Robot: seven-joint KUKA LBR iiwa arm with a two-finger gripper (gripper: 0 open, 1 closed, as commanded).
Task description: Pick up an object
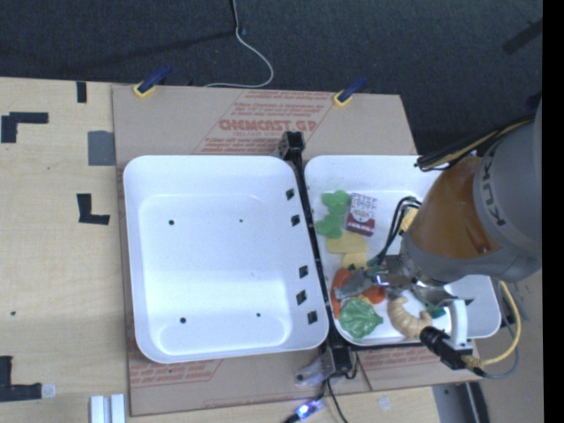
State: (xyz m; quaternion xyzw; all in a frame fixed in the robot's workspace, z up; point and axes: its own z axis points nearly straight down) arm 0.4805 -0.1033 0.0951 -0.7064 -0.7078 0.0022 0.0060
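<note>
The right bin (352,167) holds several small objects: a green toy (334,213), a red-and-white packet (361,212), a yellow block (348,245), a green leafy piece (359,317), a tan curved piece (404,317) and a red-orange item (345,284). My gripper (368,280) is low in this bin, right over the red-orange item and next to the green leafy piece. The arm's wrist and orange band (445,218) cover the right half of the bin.
The left bin (211,254) lies beside it, parted by a black divider rail (304,236). Both bins rest on a cardboard sheet (256,122) held by yellow and blue clamps. A cable (251,38) trails across the dark floor at the back.
</note>
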